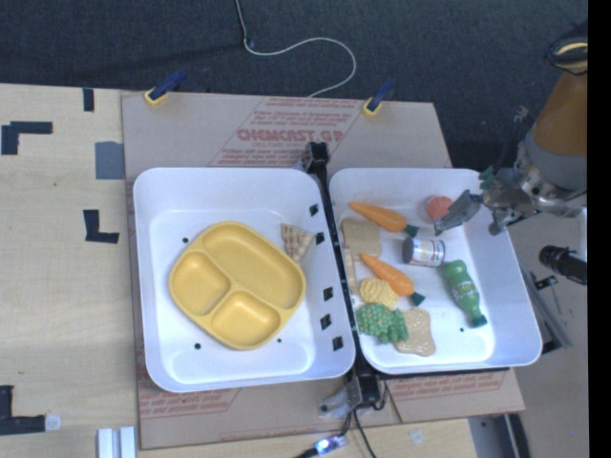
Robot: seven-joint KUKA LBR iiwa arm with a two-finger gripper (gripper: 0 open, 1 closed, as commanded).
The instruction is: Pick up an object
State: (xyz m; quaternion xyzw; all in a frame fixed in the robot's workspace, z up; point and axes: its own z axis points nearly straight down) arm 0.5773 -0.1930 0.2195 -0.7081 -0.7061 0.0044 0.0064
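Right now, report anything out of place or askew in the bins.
One small tan food piece lies in the left bin beside the yellow tray, apart from the rest of the toys, which are crowded in the right bin. Nothing looks spilled or damaged.

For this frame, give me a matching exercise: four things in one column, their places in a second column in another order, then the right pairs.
Things:
1. yellow tray
2. green bottle
3. broccoli
4. silver can

Places:
A. right bin, near its right wall
B. left bin
C. right bin, near its front left corner
D. right bin, middle, between two carrots

Pairs: 1-B, 2-A, 3-C, 4-D
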